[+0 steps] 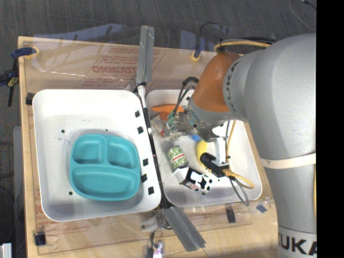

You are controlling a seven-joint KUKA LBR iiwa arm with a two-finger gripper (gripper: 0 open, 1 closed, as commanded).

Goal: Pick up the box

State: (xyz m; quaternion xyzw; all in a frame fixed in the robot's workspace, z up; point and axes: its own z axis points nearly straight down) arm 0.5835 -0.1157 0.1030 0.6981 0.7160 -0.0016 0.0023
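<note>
We see the grey arm [279, 106] bent down from the right over the right bin [252, 184], its orange band [212, 85] above the wrist. The gripper [180, 123] hangs at the bin's upper left; whether it grips we cannot tell. The green-patterned box [176, 156] lies just below it, a teal tray [103, 166] in the left bin [48, 122].

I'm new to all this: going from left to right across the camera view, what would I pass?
Left white bin → teal divided plate → green can → black-and-white box → grey robot arm.
</note>
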